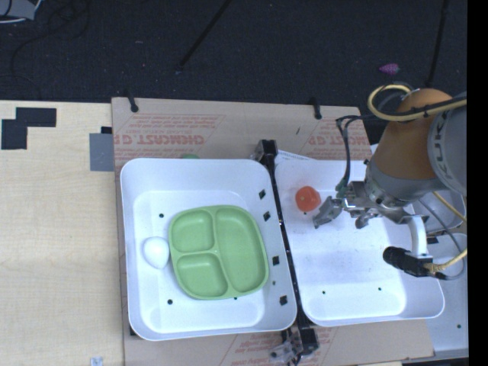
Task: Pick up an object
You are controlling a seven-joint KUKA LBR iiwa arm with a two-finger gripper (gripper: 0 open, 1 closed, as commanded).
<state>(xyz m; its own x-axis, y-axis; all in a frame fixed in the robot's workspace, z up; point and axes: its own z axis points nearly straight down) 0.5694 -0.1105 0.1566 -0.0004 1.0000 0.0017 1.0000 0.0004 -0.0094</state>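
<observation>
The arm reaches in over the right bin, and its gripper hangs just right of a small orange-red ball that lies in the upper-left part of that bin, near the divider between the 2 bins. The step in hand looks like the approach: nothing sits between the fingers, and the ball rests on the bin floor beside the fingertips rather than within them. Whether the claw is released or clenched cannot be told from this slant, as the fingers merge into one dark shape. The next move probably calls for a short shift toward the ball and a descent that straddles it. The ball looks round, so it shows no long axis and no facing direction; any approach angle should serve. In the left bin, a green 3-compartment tray lies with a white egg-like object touching its left edge.
</observation>
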